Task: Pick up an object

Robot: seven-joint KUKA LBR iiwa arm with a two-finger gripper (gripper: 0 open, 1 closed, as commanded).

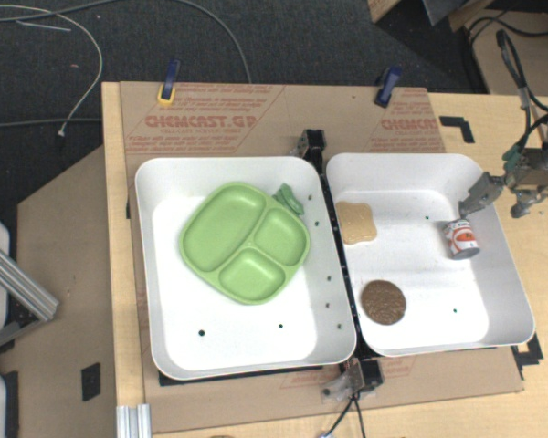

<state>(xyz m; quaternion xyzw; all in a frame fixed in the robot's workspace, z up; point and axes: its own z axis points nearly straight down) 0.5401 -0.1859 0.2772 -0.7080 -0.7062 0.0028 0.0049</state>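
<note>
In the right bin (502, 322) a small red and white can (462, 238) lies near the right wall. A tan slice of bread (356, 223) rests by the bin's left wall, and a round brown patty (384, 301) sits below it. My gripper (500, 197) hangs over the right bin's upper right rim, just above and right of the can. Its two fingers stand apart, open, with nothing between them.
The left bin (164, 336) holds a green divided plate (245, 242) with a small green item (289, 199) at its upper right edge. Blue clamps (170, 79) (387, 86) grip the cardboard at the back. Cables run on the right.
</note>
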